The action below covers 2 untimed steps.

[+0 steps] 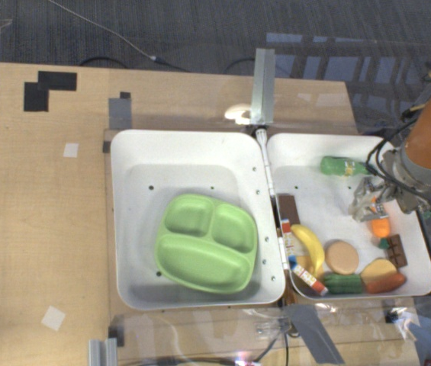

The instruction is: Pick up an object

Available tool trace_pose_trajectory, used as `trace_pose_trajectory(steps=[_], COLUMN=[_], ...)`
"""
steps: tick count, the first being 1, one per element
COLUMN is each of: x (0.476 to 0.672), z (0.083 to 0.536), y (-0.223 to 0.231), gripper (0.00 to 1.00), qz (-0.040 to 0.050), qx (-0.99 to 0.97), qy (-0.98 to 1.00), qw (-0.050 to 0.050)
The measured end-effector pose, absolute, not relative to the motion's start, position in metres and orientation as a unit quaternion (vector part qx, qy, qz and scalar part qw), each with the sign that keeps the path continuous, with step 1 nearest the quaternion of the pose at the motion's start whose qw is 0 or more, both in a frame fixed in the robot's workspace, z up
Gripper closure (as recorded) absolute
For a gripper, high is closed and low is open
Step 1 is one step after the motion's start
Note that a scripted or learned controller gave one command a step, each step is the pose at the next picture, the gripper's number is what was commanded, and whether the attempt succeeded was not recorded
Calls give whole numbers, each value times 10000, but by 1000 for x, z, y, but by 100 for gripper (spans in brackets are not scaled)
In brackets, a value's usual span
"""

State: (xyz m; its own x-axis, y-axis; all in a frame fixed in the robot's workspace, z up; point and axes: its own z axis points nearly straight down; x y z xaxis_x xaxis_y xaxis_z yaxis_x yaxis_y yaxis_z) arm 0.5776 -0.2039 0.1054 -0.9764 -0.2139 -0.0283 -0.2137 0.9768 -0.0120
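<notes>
Camera view, left bin (pixel 131 204) green plate (pixel 207 242), right bin (pixel 307 155) banana (pixel 310 248)

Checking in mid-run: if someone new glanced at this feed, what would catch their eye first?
Probably the big green divided plate, lying alone in the left bin. Next, the cluster of toy food along the right bin's near edge, with the yellow banana standing out, and the gripper reaching in from the right over that bin, near a green bottle.

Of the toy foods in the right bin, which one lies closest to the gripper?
The small orange block, just below the gripper. The green bottle lies farther up, and the yellow banana and round tan cookie farther left.
</notes>
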Motion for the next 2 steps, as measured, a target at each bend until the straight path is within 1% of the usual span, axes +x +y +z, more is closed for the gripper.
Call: trace_pose_trajectory(steps=[1,2], x=[577,576], z=[105,89], y=[-204,-205], gripper=[0,0], qz=[-42,-17], qx=[-1079,-991], qy=[9941,9951], qw=[142,65])
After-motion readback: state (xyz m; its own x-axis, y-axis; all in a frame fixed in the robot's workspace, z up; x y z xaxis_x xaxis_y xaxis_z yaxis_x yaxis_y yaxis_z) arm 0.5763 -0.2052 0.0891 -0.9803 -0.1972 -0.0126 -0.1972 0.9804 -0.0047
